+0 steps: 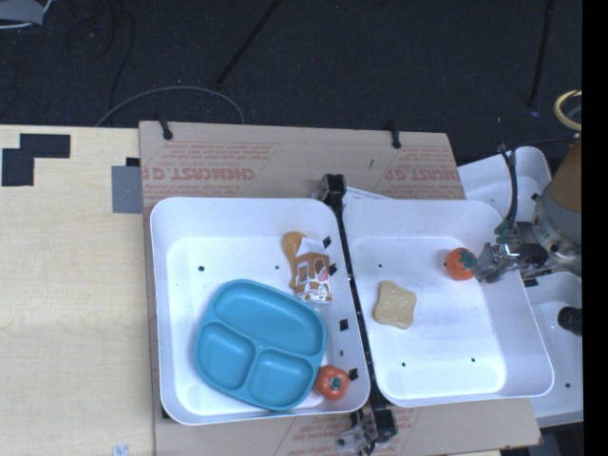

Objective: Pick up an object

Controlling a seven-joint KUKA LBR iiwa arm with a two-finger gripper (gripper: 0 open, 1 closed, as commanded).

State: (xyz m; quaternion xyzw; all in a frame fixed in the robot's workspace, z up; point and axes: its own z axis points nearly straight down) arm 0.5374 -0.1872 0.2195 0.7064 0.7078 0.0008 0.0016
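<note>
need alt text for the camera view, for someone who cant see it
Seen from above, a robot gripper reaches in from the right beside an orange toy fruit in the right bin, which also holds a tan bread-like piece. The left bin holds a blue divided tray, a small red fruit and two small items.

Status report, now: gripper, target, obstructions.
Gripper at right bin's right wall, beside orange tomato; grasp unclear. Bread slice mid-bin, untouched. Nothing between them.
</note>
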